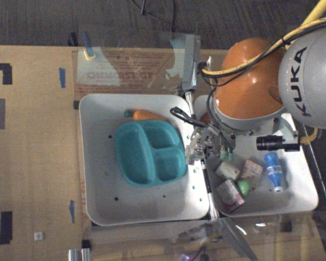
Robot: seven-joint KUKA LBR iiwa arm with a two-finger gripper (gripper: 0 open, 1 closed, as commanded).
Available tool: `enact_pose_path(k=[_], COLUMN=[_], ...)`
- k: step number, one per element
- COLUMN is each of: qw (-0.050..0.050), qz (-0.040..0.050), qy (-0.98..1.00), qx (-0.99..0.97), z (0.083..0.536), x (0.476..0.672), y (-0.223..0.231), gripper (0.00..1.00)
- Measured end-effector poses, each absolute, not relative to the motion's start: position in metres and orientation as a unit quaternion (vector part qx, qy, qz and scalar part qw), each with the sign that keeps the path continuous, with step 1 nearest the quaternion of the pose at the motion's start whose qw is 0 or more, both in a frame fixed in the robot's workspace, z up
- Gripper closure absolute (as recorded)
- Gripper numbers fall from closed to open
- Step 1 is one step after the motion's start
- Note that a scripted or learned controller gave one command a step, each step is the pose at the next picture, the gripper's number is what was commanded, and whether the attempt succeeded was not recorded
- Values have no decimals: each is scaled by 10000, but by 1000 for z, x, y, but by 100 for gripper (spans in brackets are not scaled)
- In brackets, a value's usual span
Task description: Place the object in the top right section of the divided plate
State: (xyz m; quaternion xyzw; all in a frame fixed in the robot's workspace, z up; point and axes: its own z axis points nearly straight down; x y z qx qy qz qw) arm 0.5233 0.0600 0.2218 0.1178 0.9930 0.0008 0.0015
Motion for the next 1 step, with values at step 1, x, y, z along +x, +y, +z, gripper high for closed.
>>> enact_pose_path(k=[1], qw=[15], qz=[6], qy=[10000], qx=[-36], z=[219], x=[524], y=[36], gripper=[100])
